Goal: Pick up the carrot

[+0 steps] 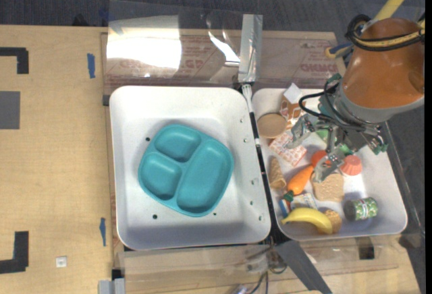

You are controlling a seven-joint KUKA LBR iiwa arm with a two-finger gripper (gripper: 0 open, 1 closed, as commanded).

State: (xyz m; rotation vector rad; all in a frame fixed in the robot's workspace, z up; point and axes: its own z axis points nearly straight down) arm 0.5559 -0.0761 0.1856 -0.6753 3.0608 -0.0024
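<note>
An orange carrot (300,180) lies tilted in the middle of the right bin (398,208), its green tip toward the lower left. My gripper (330,159) hangs just above and to the right of the carrot's upper end, under the orange wrist band. Its tips sit among packed items, close to the carrot and a piece of toast.
The right bin also holds a banana (309,218), a green can (360,208), toast (329,187), an orange-capped item (351,165), a brown round disc (271,125), a bread stick (277,174) and small packets. A teal divided plate (185,168) lies in the left bin (128,117).
</note>
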